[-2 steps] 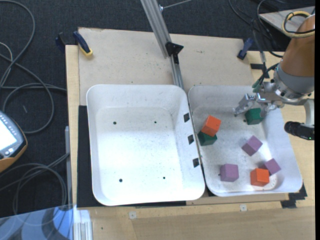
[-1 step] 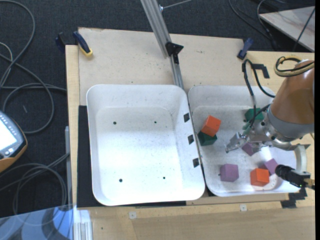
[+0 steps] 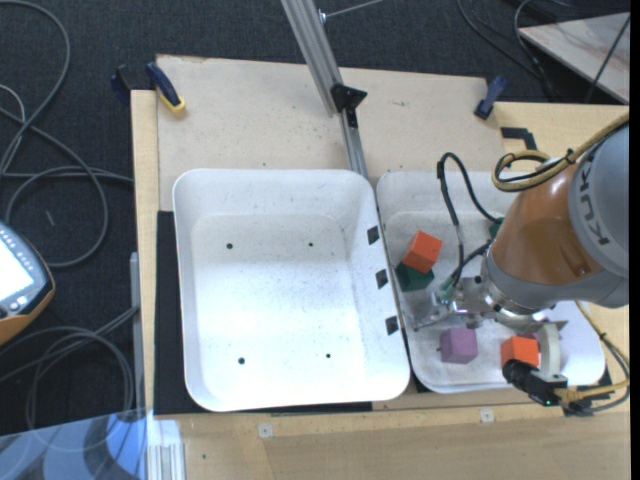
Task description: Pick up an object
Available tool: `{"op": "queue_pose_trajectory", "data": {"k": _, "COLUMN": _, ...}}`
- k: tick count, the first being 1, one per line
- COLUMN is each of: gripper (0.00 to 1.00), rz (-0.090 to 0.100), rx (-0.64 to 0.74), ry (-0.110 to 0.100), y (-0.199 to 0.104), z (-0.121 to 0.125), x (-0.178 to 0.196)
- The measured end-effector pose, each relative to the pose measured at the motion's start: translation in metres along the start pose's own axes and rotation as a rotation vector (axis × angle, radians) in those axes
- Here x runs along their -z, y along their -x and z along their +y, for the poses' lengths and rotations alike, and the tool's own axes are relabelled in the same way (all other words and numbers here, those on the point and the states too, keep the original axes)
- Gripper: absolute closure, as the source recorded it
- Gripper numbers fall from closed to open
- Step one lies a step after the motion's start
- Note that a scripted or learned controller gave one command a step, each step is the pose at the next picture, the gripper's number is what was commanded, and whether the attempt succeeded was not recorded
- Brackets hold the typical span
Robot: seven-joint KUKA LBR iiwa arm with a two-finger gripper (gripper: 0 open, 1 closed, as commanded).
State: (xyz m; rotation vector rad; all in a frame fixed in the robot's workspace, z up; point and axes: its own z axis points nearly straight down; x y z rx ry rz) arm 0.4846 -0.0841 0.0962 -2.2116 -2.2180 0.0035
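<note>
The arm (image 3: 560, 238) hangs over the right bin (image 3: 590, 368) at lower right; fingers (image 3: 440, 303) near the purple block (image 3: 459, 345), state unclear.

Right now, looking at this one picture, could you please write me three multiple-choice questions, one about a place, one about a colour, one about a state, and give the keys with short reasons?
1. In which bin do the small blocks lie?
A. the left bin
B. the right bin
C. half in each bin

2. What colour is the block nearest the front rim, in front of the gripper?
A. purple
B. yellow
C. white

3. How does the arm stand?
A. drawn back off the bench
C. resting in the left bin
B. reaching over the right bin

Keys: 1 B, since the orange block, the green block, the purple block and a second orange block all lie in the right bin. 2 A, the purple block lies just in front of the gripper. 3 B, the arm hangs over the right bin, beside the left bin.
</note>
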Motion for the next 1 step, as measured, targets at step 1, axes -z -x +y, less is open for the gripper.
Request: {"op": "queue_pose_trajectory", "data": {"k": 1, "gripper": 0.0, "rz": -0.003, "rx": -0.003, "ry": 0.007, "y": 0.0064, "z": -0.0019, "x": 0.0046}}
